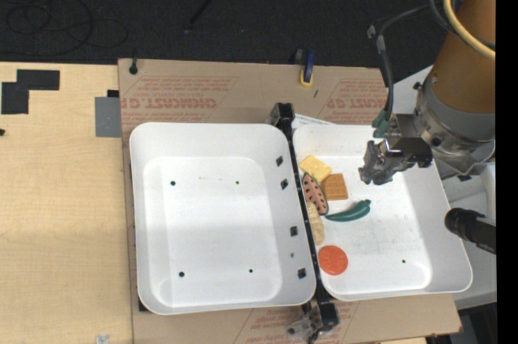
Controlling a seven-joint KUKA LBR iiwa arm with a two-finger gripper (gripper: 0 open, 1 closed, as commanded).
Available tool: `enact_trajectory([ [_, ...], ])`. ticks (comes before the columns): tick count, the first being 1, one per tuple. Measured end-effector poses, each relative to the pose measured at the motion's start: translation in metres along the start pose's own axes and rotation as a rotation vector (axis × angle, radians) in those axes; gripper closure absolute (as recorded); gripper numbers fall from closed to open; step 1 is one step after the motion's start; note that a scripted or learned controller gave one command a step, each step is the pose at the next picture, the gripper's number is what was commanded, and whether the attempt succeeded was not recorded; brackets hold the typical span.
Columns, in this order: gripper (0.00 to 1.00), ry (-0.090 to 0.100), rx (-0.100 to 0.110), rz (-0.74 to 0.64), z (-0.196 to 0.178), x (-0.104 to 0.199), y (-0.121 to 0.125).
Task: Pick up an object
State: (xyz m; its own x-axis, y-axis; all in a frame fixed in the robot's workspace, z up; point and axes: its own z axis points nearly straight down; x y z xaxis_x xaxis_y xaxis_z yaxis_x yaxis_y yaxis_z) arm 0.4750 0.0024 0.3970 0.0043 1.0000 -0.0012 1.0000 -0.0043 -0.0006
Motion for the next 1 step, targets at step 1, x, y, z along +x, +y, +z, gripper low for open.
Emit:
enact_trajectory([
  [1,1.0,0.001,-0.003,-0.009,-0.0587,0.0771,0.045],
])
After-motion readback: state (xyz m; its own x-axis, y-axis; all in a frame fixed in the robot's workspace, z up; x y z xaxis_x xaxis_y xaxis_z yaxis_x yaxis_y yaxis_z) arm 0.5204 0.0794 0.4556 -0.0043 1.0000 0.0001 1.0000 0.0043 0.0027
